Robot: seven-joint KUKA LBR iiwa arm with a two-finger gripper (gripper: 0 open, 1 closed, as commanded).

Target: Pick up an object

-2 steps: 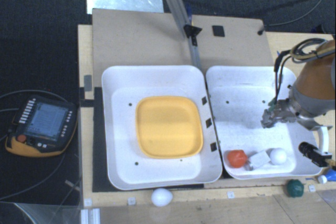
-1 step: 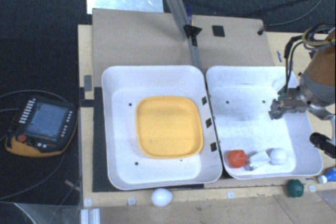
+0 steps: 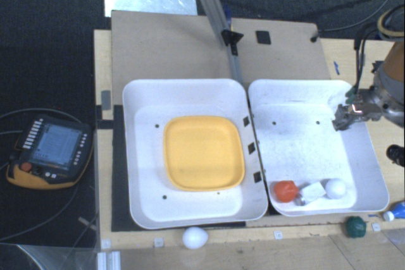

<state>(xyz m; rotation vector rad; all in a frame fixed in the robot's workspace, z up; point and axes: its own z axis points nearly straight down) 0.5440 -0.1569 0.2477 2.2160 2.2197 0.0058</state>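
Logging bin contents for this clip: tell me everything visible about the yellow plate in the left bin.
The yellow plate is a squarish dish with rounded corners, a slightly raised rim and a flatter, paler centre; it looks like matte plastic. It lies flat, right side up, about mid-floor of the left bin, edges roughly parallel to the bin walls. Nothing rests on it and it touches only the bin floor. The gripper is well away, over the right bin.
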